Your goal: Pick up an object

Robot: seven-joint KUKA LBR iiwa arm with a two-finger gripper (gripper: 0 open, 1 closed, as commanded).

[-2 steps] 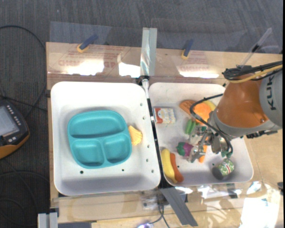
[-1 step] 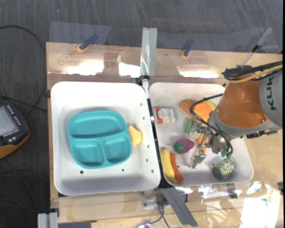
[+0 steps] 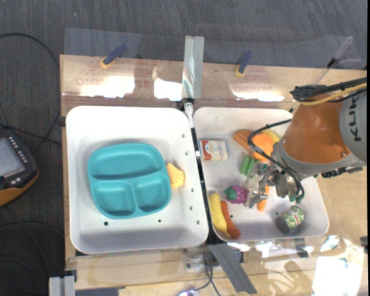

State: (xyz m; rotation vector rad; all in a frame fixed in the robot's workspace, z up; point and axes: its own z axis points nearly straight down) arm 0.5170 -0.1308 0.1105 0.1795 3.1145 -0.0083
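Jaws hang low in the right bin, too tangled with the clutter to tell whether they stand wide or narrow, and nothing shows between them; the step looks like the descent onto a target. The likeliest pick is the purple-and-green toy just left of them, squat with no clear long axis, green end up-left. The yellow banana lies along the bin's left wall, its long axis running top to bottom, so the next move calls for settling squarely over one thing.
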